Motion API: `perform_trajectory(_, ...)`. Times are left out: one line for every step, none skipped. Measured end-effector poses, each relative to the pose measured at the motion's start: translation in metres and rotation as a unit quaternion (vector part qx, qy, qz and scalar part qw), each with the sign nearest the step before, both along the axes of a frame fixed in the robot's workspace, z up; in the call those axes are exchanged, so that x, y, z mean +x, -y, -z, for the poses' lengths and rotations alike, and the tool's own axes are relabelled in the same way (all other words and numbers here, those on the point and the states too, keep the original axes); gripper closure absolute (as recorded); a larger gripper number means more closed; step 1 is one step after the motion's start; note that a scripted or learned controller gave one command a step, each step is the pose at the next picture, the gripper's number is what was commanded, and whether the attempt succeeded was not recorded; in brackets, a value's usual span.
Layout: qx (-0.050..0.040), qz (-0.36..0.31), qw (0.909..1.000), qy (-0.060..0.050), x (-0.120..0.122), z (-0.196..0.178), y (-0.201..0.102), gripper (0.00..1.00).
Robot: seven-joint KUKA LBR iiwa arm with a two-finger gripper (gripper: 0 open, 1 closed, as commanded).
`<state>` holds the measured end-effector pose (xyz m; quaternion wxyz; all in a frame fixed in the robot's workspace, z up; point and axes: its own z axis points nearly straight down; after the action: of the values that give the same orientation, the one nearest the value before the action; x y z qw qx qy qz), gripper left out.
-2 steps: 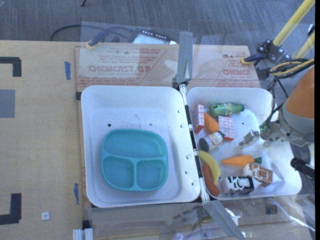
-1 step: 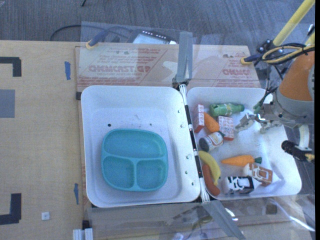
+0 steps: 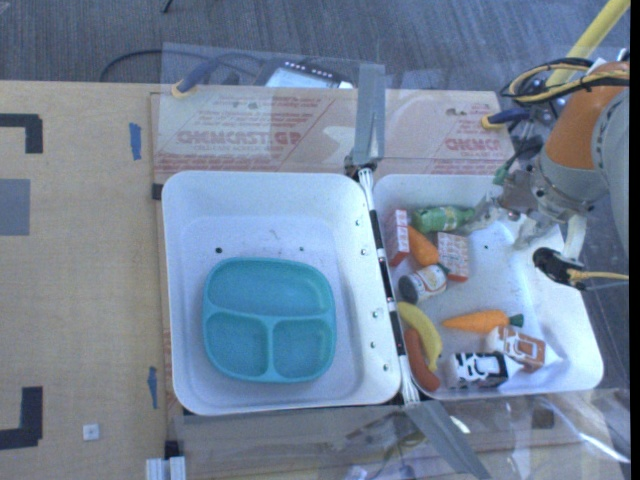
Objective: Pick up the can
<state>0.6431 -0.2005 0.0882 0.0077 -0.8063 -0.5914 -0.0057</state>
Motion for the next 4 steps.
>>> perform_trajectory(-0.0068,-0.002,1.0,0.003,0.001,-0.011,0.002,1.0)
perform_trajectory(-0.0101,0.028,0.9996,0.0,0.025,-0.094,-0.071,1.0)
perform_trajectory(-0.01,0.031,0.9995,0.001,0.024,-0.126,-0.148,1.0)
perform_trajectory(-0.0091,0.136,0.9907,-0.003,-0.028,-0.138,-0.212,1.0)
